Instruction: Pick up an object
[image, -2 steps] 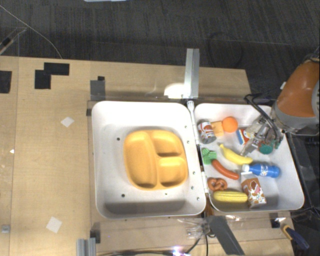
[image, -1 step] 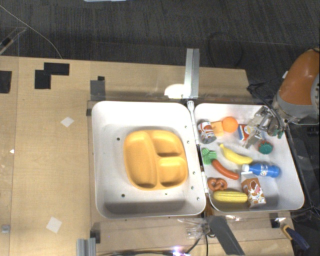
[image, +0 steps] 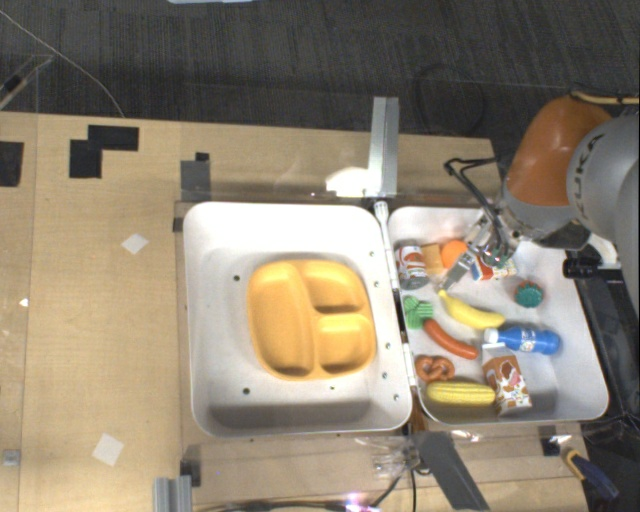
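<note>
My gripper (image: 483, 262) hangs low over the back part of the right bin (image: 590, 385), open, with its fingers spread to either side of a small red and white object (image: 488, 268). Nothing is clamped between them. Just left of it lie an orange piece (image: 453, 250) and a small can (image: 411, 266). A yellow banana (image: 470, 311) lies right in front of the gripper, and a teal toy (image: 529, 294) sits to its right. The arm's orange band (image: 548, 160) hides the bin's back right corner.
Nearer the front of the right bin are a blue bottle (image: 528, 340), a red sausage (image: 450, 340), a green piece (image: 417, 311), a pretzel (image: 434, 368), a corn cob (image: 460, 394) and a small carton (image: 507, 381). The left bin (image: 215, 300) holds a yellow compartment tray (image: 310, 317).
</note>
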